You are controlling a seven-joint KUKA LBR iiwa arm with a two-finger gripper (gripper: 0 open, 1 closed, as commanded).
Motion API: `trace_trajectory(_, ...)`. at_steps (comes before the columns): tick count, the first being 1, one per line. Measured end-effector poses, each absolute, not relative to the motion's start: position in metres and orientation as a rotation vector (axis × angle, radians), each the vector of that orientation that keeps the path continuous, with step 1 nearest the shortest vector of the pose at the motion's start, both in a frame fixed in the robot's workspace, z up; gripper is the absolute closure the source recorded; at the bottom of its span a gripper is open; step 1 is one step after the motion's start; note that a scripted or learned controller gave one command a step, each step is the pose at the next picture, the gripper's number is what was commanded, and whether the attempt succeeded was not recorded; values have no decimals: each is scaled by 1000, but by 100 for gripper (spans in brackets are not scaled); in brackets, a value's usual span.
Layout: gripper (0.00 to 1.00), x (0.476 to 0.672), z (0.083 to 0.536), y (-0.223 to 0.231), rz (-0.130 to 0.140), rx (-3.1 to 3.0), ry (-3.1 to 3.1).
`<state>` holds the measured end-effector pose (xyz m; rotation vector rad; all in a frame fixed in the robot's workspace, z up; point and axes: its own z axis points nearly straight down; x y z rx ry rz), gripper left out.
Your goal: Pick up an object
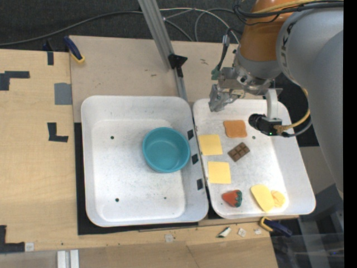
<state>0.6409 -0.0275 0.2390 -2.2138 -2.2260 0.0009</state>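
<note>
My gripper (218,101) hangs over the far left corner of the right bin (295,166), with nothing visible between its fingers. Below it in that bin lie an orange toast-like square (235,128), a brown chocolate piece (239,151), two yellow cheese squares (210,144) (218,172), a red strawberry (232,197) and a yellow pasta-like piece (267,197). A teal bowl (165,149) stands upright in the left bin (106,166), toward its right side.
A slanted metal pole (162,35) rises behind the bins. Cables run across the dark back edge. A blue and yellow clamp (73,49) grips the bench at the far left, and another one (274,226) sits below the right bin.
</note>
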Motion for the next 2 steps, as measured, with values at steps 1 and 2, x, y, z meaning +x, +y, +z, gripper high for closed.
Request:
trace_trajectory(1, 100, 627, 226, 28, 3, -2212, -2226)
trace_trajectory(2, 100, 621, 232, 92, -1, -2210, -2229)
